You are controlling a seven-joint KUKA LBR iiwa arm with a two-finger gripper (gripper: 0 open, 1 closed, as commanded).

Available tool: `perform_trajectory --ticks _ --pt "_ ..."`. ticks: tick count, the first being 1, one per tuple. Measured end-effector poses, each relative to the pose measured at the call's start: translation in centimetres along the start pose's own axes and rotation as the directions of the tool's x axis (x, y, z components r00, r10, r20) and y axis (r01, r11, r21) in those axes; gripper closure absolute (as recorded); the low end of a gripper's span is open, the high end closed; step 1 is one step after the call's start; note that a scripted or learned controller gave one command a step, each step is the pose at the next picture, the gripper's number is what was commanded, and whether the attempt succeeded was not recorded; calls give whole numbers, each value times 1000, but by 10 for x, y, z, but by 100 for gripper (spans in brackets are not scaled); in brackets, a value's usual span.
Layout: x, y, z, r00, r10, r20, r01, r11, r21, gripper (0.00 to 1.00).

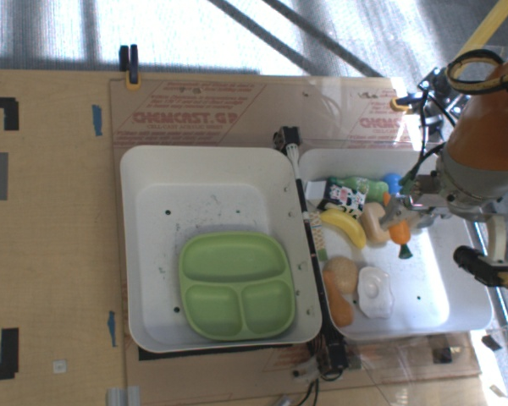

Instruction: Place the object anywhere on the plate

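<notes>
From the camera view above the counter, two white bins sit side by side. The left bin [144,227] holds the green plate [235,284], a three-compartment dish lying toward that bin's near edge, with nothing on it. The right bin [432,307] holds the toys: a banana [344,227], a carton with cow markings [345,197] against the far edge, a green piece [364,184] and a blue one [392,183] beside it, a beige piece [373,223], a tan egg-like thing [341,273], an orange carrot-like thing [339,309] along the bin's left wall, and a white cup-like thing [373,290] near the middle.

The claw [404,218] hangs over the far half of the right bin, reaching in from the bin's right side. A small orange object [400,231] sits right at its tip, just right of the beige piece. Whether that object is between the fingers or merely lying under them is not clear at this angle, so the claw's spread and its hold cannot be told.

The relation that matters: the plate lies to the left of the claw and somewhat toward the counter's near edge, across the wall shared by the two bins. If the orange object is indeed gripped, the coming move would likely be a lift clear of that wall, then a carry leftward and nearer.
</notes>
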State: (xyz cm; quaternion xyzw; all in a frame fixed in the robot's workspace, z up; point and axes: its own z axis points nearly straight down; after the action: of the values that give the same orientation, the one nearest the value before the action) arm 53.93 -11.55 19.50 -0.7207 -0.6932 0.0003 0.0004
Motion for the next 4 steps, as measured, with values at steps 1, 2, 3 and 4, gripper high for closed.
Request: perform_trajectory --ticks 1,2,3,4 --pt "52 -48 -13 999 32 -4 -32 999 5 100" --pt "113 -62 -37 996 94 -2 -94 996 -2 100" --pt "167 -66 -20 926 377 1 -377 926 3 100" --pt "254 -72 11 969 248 2 -248 969 13 100"
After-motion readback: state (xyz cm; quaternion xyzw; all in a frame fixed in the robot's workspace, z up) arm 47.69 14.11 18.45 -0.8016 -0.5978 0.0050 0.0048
